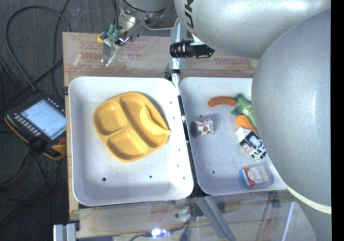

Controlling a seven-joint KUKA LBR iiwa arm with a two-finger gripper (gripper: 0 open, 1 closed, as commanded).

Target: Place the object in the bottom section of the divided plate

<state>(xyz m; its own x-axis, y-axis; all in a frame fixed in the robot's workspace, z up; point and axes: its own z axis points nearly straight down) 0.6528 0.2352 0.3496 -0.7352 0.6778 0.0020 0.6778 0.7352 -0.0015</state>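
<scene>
Dark carpet strewn with black cables frames the bench you are looking down on, where two shallow white bins sit side by side. Your left bin (86,181) carries the yellow divided plate (130,125), three hollows in one rounded moulding, and a yellow banana (155,121) lies curved along the plate's right-hand section, its tip reaching the rim. Your right bin (215,178) holds a small red-and-white can (203,126), an orange carrot-like piece (221,101), a green item (244,105), a black-and-white packet (252,144) and a small carton (254,176). The grey arm (269,14) crosses the upper right, and its gripper (110,46) hangs beyond the bins' far edge over brown board, with nothing visibly between its fingers; how far they are parted you cannot tell. A pendant (37,121) rests at left.
</scene>
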